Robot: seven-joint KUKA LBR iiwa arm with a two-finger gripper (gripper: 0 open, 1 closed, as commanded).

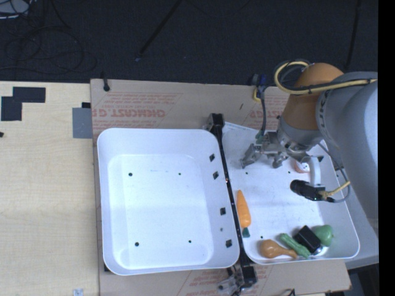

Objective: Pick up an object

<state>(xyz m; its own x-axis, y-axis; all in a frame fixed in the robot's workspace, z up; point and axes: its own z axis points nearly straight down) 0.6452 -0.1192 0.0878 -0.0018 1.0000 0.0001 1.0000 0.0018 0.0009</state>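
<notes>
My gripper [262, 159] hangs low over the far part of the right bin [345, 251], with its fingers spread open and nothing between them. An orange carrot-shaped piece [243, 208] lies along the bin's left wall, nearer the front than the gripper. A small dark green bit [245, 232] sits just below it. In the front right corner a tan pear-shaped object [274, 248], a green elongated toy [292, 244], a black block [307, 238] and a green ball [323, 232] are bunched together. A small orange-pink thing [301, 166] peeks out just right of the gripper, partly hidden by the wrist.
The left bin [102, 165] stands beside the right one, with a black divider rail [225, 184] between them. The bulky grey arm [352, 140] covers the right bin's far right corner. Cardboard lies under both bins.
</notes>
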